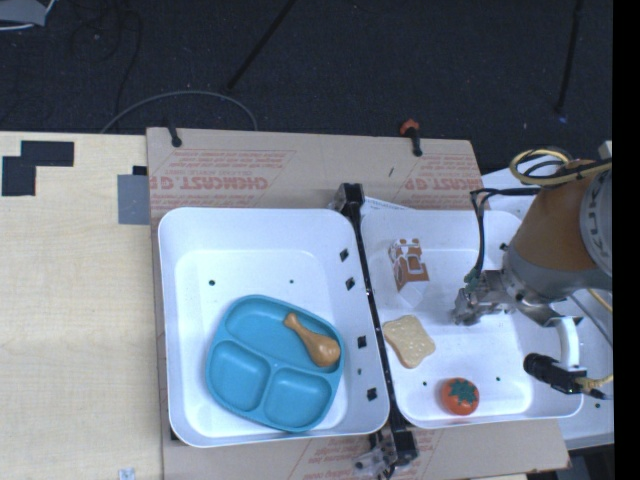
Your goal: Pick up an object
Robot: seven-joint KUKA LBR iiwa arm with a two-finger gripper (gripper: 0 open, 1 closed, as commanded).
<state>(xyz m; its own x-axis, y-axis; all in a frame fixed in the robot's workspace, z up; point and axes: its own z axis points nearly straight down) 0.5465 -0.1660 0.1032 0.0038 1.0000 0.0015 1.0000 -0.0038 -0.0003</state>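
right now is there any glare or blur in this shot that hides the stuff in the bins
In the camera view the light is even and soft, with no hard glare on the white bins; the blue tray, drumstick, toast and tomato read clearly, while the end effector looks small and slightly soft, and the floor above is dark.

arm (575,238) cut off at right edge

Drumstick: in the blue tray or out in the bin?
In: the drumstick lies on the blue tray, straddling its compartment divider, in the left bin.
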